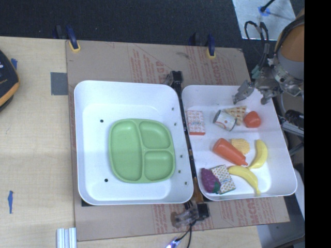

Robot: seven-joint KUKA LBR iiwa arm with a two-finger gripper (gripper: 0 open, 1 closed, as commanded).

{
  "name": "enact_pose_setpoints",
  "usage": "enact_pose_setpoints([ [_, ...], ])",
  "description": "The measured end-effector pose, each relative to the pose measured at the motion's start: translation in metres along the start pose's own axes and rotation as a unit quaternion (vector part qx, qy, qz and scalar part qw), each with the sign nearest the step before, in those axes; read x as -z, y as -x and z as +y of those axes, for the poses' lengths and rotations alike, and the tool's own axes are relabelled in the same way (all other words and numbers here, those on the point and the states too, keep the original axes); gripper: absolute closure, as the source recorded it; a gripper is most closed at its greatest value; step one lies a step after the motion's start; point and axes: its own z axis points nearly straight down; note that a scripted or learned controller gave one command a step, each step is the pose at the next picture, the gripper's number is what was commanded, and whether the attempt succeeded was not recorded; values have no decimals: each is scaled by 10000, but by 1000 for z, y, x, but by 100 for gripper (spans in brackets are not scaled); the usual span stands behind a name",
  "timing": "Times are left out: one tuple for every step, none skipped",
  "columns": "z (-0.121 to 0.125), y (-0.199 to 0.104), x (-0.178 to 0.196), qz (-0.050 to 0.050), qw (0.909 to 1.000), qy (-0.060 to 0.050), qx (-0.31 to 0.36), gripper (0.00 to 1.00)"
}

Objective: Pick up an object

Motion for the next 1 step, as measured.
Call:
enact_pose_setpoints([
  [-21, 4, -100, 48, 10000, 24, 23, 0],
])
